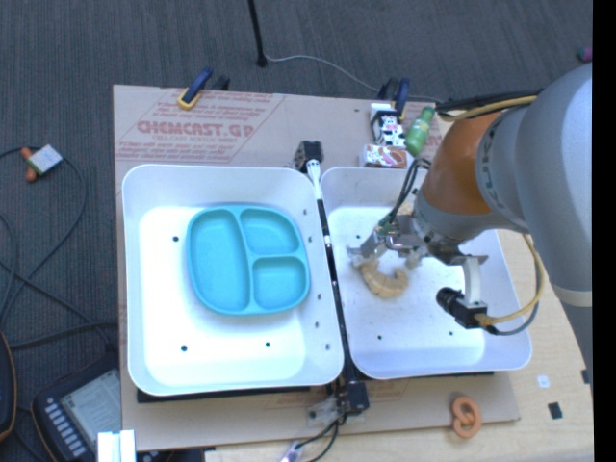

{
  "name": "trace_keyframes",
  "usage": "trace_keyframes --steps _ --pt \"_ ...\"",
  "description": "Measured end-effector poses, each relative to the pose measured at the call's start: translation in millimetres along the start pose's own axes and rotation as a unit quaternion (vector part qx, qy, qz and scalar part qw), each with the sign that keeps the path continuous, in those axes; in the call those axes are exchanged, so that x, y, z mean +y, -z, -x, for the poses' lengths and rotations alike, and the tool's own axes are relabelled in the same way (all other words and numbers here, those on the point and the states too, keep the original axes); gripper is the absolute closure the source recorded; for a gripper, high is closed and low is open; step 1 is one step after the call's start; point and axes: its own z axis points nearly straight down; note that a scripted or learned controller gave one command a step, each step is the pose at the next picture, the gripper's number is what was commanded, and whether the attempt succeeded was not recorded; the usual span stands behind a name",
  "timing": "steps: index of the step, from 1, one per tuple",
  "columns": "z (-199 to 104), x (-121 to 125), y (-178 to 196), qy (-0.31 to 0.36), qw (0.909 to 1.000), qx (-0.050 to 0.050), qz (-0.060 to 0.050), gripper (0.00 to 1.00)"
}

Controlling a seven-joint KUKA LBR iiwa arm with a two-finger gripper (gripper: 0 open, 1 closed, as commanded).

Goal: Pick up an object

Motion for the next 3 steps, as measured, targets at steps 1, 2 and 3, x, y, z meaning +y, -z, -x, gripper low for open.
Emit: trace_keyframes --steps 1,2,3 --pt "1.0 0.6 10.0 0.000 1.0000 -0.002 0.001 1.00" --pt "20.8 81.4 18.6 0.001 1.0000 -0.001 -0.002 1.00" --pt "40.6 91.0 37.0 0.001 1.0000 -0.001 -0.002 1.00"
